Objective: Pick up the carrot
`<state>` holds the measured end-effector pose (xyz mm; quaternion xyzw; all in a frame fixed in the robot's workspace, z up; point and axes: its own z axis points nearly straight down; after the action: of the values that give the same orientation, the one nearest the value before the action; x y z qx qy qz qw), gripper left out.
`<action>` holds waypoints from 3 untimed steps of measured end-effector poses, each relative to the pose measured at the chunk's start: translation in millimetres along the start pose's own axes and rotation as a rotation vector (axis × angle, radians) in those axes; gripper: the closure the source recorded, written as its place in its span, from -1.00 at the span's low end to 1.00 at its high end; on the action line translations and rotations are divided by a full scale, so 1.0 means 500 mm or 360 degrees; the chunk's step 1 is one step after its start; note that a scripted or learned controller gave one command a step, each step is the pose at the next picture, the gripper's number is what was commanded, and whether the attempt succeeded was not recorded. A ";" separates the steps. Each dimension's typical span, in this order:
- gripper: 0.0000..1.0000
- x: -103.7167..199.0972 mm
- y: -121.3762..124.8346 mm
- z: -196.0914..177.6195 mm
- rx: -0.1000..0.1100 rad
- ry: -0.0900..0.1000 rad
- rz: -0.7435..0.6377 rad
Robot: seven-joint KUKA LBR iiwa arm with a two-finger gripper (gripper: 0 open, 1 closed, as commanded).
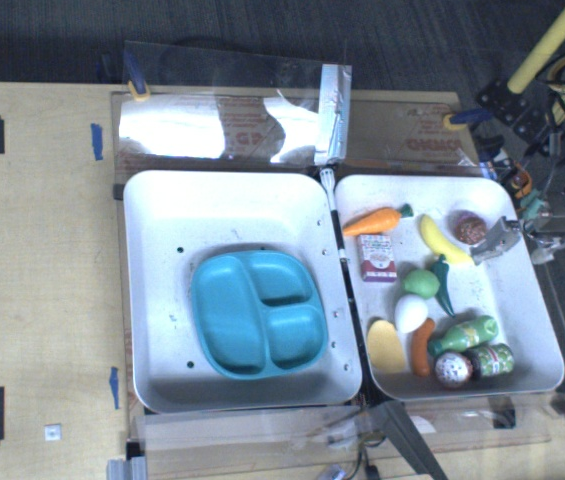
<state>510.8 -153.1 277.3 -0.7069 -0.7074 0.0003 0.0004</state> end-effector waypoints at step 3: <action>1.00 0.184 0.236 0.145 -0.0014 -0.0004 -0.0581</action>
<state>628.8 -60.7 204.9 -0.5666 -0.8240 -0.0021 -0.0035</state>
